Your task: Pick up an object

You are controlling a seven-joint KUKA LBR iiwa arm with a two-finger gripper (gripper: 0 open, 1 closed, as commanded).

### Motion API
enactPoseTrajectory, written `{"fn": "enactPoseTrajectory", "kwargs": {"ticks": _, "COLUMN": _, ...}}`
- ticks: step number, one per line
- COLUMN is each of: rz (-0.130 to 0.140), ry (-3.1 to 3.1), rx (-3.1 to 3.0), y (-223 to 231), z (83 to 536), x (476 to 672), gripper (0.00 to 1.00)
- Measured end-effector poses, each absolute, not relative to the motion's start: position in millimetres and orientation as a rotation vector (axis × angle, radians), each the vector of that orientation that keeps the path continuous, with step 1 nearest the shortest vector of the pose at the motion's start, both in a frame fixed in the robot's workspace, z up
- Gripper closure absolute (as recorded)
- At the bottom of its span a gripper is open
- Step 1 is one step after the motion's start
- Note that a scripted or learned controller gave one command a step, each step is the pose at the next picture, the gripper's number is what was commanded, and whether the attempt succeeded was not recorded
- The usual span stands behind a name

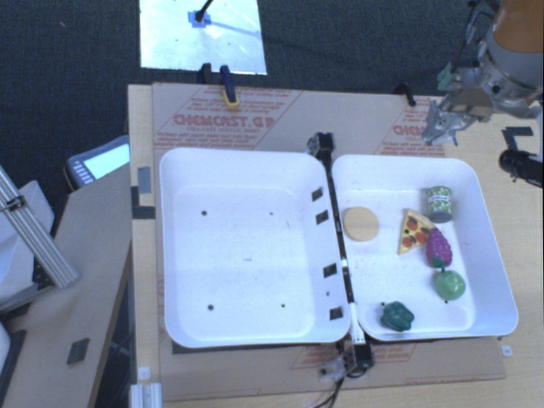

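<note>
My arm [514,32] enters at the two o'clock corner of the view, the orange band uppermost and the grey wrist below it, angled down and toward nine o'clock. My claw [438,126] hangs at the arm's lower end, above the bare tabletop [280,113] just past the twelve o'clock rim of the right bin [489,228], apart from everything inside that bin. I cannot tell how my claw is set; its tip is small and blurred.

The two white bins lie side by side, touching along a clipped centre seam. The left bin [242,245] sits toward nine o'clock.

The right bin holds six things:
- a tan round disc [361,223], nearest the seam;
- a pizza slice [414,231], at three o'clock of the disc;
- a small can [439,202], just beside the slice at its one o'clock;
- a purple grape bunch [438,247], touching the slice on its three o'clock side;
- a green apple [450,285], just beside the grapes at six o'clock;
- a dark green vegetable [396,315], near the six o'clock rim, apart from the rest.

A square grey sheet [202,22] lies on the dark floor at eleven o'clock.
</note>
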State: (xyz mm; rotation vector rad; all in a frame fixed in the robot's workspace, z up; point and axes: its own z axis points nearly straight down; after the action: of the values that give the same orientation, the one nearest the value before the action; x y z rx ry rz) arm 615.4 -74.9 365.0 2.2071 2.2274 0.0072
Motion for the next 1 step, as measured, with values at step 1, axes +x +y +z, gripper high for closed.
{"fn": "enactPoseTrajectory", "kwargs": {"ticks": 1, "rz": -0.007, "ry": 2.224, "rx": 2.228, "y": -80.3, "z": 318.3, "x": 518.2, "gripper": 1.00}}
